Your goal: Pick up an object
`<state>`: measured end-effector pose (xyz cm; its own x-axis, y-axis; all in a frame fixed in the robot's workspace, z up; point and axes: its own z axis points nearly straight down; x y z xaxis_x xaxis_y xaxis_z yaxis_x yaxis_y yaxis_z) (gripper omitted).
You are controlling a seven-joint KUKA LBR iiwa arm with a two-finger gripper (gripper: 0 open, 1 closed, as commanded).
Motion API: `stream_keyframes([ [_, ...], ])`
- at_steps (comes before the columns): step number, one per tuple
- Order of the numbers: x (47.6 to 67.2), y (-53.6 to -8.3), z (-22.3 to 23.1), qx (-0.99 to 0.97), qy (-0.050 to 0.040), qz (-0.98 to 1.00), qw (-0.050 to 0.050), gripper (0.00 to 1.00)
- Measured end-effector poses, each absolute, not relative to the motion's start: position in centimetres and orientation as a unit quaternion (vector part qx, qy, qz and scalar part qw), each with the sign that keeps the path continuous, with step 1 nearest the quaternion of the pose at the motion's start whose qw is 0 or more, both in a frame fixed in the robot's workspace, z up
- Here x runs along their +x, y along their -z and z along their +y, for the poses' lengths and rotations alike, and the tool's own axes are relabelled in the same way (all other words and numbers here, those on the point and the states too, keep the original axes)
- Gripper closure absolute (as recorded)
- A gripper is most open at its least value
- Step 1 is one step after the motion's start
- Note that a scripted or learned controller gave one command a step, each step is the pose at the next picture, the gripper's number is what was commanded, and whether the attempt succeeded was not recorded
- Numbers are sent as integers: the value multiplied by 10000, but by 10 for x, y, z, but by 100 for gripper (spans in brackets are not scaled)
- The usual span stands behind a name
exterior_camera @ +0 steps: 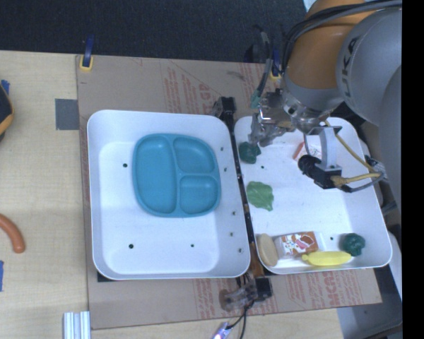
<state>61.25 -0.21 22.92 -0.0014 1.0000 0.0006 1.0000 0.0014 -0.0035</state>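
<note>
arm enters from the right, gripper (263,131) low over the upper left corner of the right bin (371,210). fingers point down toward a small dark green object (249,152) lying against the bin's left wall; gripper tips just above or touching it, cannot tell which. whether the fingers are spread or closed cannot be told, and nothing is seen held between them.

right bin contents: light green leafy piece (260,195) near the left wall, mid bin; along the bottom edge a tan piece (267,249), a red-and-white packet (298,245), a yellow banana (327,259), a dark green round piece (352,244) in the lower right corner.

left bin (106,210) holds a blue divided plate (177,174). on the counter (35,189), far left, an orange sausage (8,232).
</note>
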Motion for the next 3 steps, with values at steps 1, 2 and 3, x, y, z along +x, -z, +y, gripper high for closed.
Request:
stream_keyframes([
  [1, 590, -191, -76, -7061, -24, -7081, 8, 100],
  [2, 600, -192, -35, -7054, -12, -7088, 5, 100],
  [3, 597, -192, -34, -7052, -20, -7090, 13, 100],
])
